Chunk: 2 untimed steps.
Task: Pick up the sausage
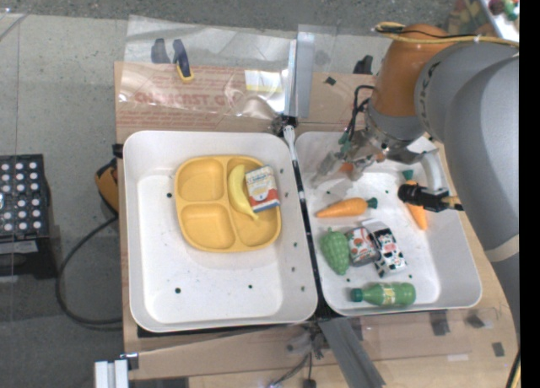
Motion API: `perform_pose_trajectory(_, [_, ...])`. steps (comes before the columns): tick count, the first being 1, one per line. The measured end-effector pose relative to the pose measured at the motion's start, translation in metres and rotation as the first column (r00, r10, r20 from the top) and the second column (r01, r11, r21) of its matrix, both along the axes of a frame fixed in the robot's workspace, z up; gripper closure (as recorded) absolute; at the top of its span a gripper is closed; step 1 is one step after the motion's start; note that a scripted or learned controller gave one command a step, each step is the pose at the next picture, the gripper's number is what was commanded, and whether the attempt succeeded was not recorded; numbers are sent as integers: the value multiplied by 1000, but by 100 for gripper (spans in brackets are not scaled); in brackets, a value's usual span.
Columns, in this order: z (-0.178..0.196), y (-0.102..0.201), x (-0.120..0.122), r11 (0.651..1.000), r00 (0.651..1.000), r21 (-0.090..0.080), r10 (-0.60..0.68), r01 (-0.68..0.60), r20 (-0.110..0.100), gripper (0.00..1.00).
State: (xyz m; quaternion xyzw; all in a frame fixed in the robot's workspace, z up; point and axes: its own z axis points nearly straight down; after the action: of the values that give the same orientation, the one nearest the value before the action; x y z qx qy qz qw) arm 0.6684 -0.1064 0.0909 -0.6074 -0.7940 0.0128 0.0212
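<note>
My gripper (344, 163) is low in the far left part of the right bin (447, 289), under the orange wrist band. A small reddish-brown piece, perhaps the sausage (348, 168), shows right at the gripper's tip, mostly hidden by it. Whether it is held I cannot tell.
In the right bin lie a carrot (342, 207), a second orange piece (419, 214), a green knobbly item (335, 252), two small cartons (377, 248) and a green bottle (384, 295). The left bin (152, 285) holds a yellow divided plate (207, 230) with a banana (240, 191) and a carton (261, 188).
</note>
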Motion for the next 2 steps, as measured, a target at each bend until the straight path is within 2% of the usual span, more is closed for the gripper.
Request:
perform_pose_trajectory(1, [10,-5,1,1000,1000,-11,-2,2,13,100])
perform_pose_trajectory(2, [8,-5,-2,1000,1000,-9,-3,3,-1,0])
